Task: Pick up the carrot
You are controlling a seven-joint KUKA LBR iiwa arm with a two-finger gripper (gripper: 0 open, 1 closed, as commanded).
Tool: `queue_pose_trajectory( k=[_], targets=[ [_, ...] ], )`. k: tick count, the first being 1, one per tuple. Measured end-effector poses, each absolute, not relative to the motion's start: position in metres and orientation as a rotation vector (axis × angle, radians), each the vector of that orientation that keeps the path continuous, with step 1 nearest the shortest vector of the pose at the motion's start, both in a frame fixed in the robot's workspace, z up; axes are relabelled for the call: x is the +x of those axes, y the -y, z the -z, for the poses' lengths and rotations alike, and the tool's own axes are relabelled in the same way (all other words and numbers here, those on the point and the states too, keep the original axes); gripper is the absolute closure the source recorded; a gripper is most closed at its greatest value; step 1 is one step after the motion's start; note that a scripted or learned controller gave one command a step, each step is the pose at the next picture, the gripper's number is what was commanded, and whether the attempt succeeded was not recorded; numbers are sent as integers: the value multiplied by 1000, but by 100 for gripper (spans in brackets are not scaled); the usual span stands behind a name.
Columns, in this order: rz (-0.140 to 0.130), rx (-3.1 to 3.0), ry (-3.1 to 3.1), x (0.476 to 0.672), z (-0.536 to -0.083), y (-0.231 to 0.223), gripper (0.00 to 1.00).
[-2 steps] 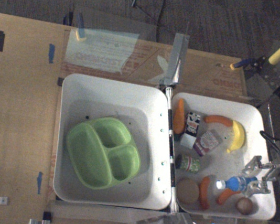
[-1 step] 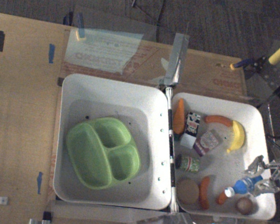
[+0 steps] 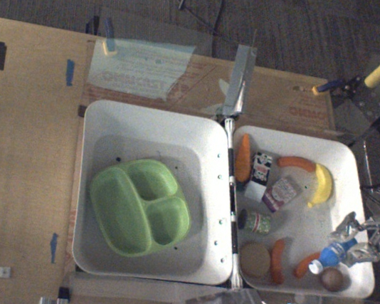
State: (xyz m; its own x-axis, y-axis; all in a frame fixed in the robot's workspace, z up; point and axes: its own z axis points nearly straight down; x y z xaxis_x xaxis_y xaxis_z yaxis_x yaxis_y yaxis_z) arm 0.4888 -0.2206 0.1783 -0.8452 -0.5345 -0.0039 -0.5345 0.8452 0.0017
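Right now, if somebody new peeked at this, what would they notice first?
Probably the big green divided plate, lying by itself in the left bin. Next, the right bin, crowded with toy food: a carrot against its left wall and a yellow banana near its far right corner. The end effector hovers at that bin's right edge.

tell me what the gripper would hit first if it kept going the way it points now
The gripper reaches in from the right, pointing roughly left. Going on, it would probably meet the small carton first, well before the carrot; height above the right bin is unclear.
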Motion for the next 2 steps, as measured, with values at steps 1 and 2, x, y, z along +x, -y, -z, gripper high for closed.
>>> queue_pose_trajectory(
  k=[1, 2],
  targets=[
    [-5, -953, -2989, 540, -138, 222, 100],
    [-7, -1201, -2901, 498, -181, 222, 100]
  ],
)
